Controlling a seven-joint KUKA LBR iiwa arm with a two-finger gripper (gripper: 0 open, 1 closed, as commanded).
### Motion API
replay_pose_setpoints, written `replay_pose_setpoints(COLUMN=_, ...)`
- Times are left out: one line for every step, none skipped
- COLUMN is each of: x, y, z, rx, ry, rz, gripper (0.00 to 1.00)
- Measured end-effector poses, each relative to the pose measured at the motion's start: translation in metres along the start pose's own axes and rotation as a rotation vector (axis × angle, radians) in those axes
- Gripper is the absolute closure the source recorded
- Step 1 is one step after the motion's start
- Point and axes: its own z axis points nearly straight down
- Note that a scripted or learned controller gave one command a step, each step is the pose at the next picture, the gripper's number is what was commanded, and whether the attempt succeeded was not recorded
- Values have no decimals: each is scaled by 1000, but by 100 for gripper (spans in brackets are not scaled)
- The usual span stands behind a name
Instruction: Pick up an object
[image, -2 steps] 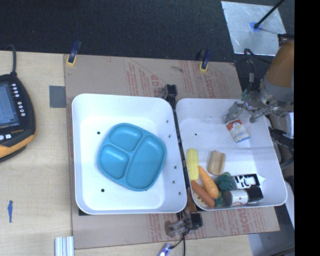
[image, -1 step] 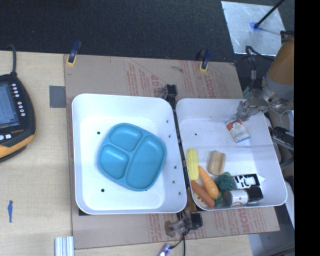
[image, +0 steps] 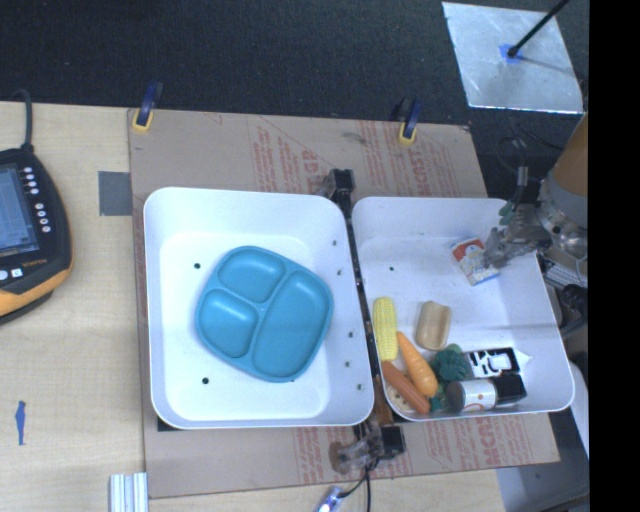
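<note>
Small red-and-white packet (image: 466, 250): upper part of the right bin (image: 400, 225), near its far right wall, lying on the white floor, touching or just under the tip of the gripper (image: 487, 262). Gripper: grey metal, reaching in over the right rim of that bin, tip low over a pale scrap beside the packet; fingers too blurred and small to tell whether spread or pressed together, nothing plainly seen pinched between them. Beige rounded block (image: 433, 324): mid-bin, below and left of the packet, apart from it. Yellow corn cob (image: 385, 328): upright along the left wall of the right bin. Two orange carrots (image: 416, 366): slanted, just below the corn, one against the other. Dark green lump (image: 449, 361): beside the carrots, touching the upper one. Black-and-white box (image: 496, 360): near corner, right of the green lump. Small bottle with dark cap and white-and-orange label (image: 478, 395): lying on its side along the near wall, just below the box. Left bin (image: 165, 300): white, shallow, side by side with the right one. Blue divided plate (image: 264, 312): three compartments, lying flat, middle of the left bin. Worktop (image: 70, 400): pale wood, with brown cardboard sheet (image: 250, 150) under both bins, held by two clamps at the far edge. Teach pendant (image: 25, 235): dark with orange trim, on the worktop at far left.
</note>
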Motion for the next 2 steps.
replay_pose_setpoints(x=-8, y=-17, z=13, rx=1, ry=0, rz=-1, gripper=100)
replay_pose_setpoints(x=17, y=30, z=0, rx=-1, ry=1, rz=0, gripper=100)
